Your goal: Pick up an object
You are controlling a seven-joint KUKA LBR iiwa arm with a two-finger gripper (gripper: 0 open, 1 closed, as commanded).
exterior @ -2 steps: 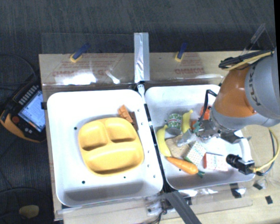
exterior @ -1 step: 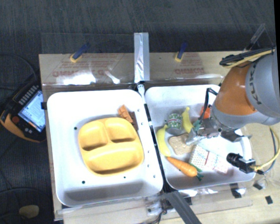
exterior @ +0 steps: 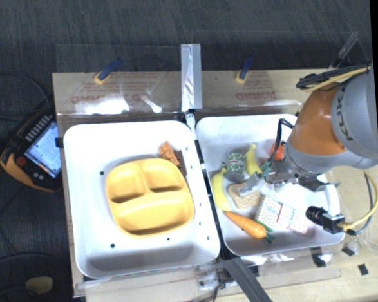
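The gripper (exterior: 268,177) hangs low in the right bin (exterior: 210,153), at nine o'clock from the wrist; whether its digits are parted cannot be told. A clean pick wants it centred over one item. Carrot (exterior: 246,225) lies at seven o'clock, banana (exterior: 218,189) at nine. The left bin (exterior: 86,251) holds a yellow tray (exterior: 149,195).

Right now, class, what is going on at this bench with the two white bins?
A grey and orange robot arm reaches into the right bin, its pincer low over a jumble of toy food: a carrot, a banana and a small patterned box. Nothing looks lifted yet. The left bin holds a yellow divided tray.
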